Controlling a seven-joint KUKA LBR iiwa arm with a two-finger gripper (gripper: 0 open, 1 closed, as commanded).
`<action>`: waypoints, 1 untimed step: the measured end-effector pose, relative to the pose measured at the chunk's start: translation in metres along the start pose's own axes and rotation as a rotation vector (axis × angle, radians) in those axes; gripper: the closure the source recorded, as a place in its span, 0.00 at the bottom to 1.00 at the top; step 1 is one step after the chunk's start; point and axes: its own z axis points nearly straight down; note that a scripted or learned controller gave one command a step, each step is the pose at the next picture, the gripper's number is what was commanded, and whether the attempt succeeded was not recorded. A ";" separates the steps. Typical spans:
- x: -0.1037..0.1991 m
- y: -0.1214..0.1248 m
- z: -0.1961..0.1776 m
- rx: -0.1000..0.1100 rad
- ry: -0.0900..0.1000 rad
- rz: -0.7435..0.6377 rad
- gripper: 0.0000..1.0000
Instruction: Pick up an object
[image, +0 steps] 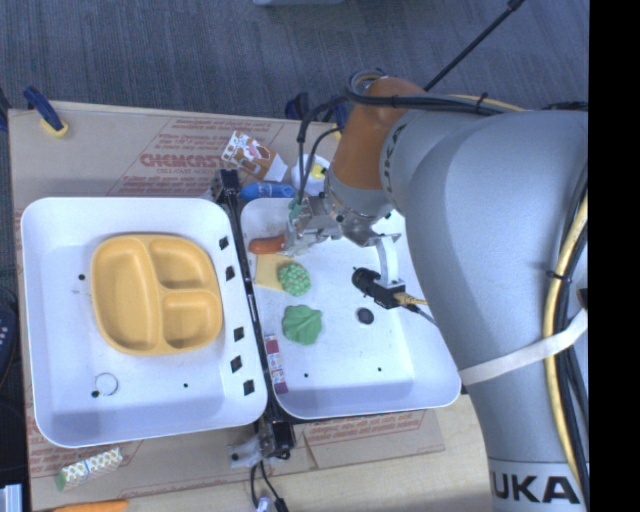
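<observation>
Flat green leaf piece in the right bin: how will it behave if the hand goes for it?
The green leaf piece lies flat on the right bin floor, so fingers may struggle to get under it. It looks thin, probably light and somewhat floppy. Unlikely to roll; a push would probably slide it.

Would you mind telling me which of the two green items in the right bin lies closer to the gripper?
The bumpy, rounded green one, resting against the yellow wedge, lies just below the gripper. The flatter leafy green one lies further down the right bin.

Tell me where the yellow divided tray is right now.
The yellow divided tray lies in the left white bin in the camera view, across the divider from the green toy foods in the right bin.
</observation>
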 end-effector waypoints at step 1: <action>0.000 0.000 0.000 0.001 0.000 0.000 0.00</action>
